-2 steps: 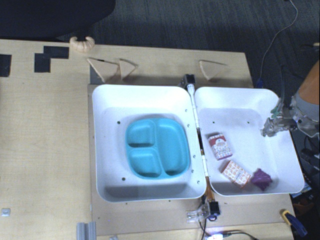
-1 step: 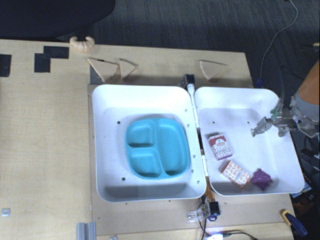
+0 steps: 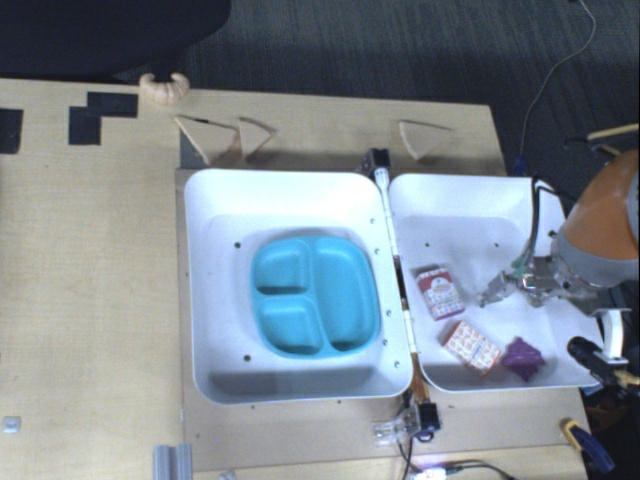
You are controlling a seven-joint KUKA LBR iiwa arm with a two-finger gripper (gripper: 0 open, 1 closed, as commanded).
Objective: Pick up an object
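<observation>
My pincer (image 3: 497,290) mid right bin (image 3: 470,200), grip state unreadable, red packet (image 3: 437,292) lengthwise toward far rim, patterned packet (image 3: 471,346) and purple lump (image 3: 523,357) near front edge.

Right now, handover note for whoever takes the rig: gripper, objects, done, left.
Gripper: over the right bin, tip low near its middle, nothing visibly held; finger state unclear from this view.
Objects in the right bin: red-and-white packet just left of the tip; patterned box in front of it; purple object beside the box, toward the bin's front right.
Left bin: holds a blue divided tray.
Done: arm is positioned in the right bin.
Left: nothing is lifted yet, so the whole pick remains. The packet looks like the closest candidate.
</observation>
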